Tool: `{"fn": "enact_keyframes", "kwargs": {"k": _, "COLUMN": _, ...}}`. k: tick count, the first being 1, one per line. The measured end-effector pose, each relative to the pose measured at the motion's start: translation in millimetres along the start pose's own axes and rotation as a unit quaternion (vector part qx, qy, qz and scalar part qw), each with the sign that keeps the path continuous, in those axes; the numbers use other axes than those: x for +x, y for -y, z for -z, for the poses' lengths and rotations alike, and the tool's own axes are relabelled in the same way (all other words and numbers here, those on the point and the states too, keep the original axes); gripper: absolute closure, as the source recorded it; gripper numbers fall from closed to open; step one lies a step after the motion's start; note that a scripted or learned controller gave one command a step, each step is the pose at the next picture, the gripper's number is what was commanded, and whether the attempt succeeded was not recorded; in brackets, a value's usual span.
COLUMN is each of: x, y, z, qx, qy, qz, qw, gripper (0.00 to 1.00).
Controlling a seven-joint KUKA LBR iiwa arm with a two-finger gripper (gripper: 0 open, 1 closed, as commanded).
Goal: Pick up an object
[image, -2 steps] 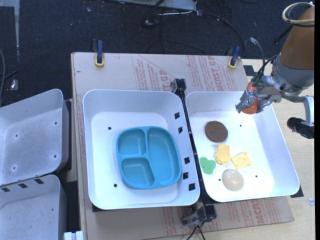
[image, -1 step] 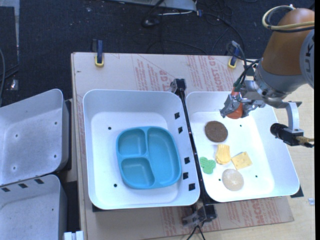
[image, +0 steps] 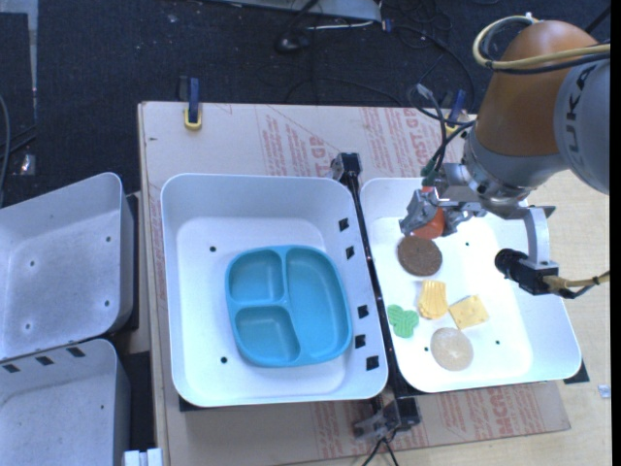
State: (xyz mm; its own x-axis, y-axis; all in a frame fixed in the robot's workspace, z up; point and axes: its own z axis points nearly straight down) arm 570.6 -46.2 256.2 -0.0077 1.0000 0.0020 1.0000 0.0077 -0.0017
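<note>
You have the grey arm [image: 543,95], with its glossy orange band, curving in from the right over the right bin [image: 543,343], a shallow white tub with smooth rounded walls. Beside it, the left bin [image: 194,260] is the same moulded white plastic and holds a sky-blue divided plate [image: 288,305] with three compartments and soft rounded corners. The gripper [image: 427,214] hangs over the far left part of the right bin; you cannot tell how wide it stands. A small red-orange object [image: 431,223] sits right at its tip, though a grasp cannot be confirmed. Just below lies a flat brown disc [image: 420,256], then a squarish yellow block [image: 469,312], a ridged yellow piece [image: 433,299], a pale tan round [image: 451,349], and a small lobed green piece [image: 402,320].
</note>
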Motion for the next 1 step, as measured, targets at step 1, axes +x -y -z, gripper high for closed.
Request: {"fn": "enact_keyframes", "kwargs": {"k": 1, "x": 49.6, "y": 13.7, "z": -17.7, "qx": 0.0, "qy": 0.0, "qz": 0.0, "qw": 1.0, "gripper": 1.0}}
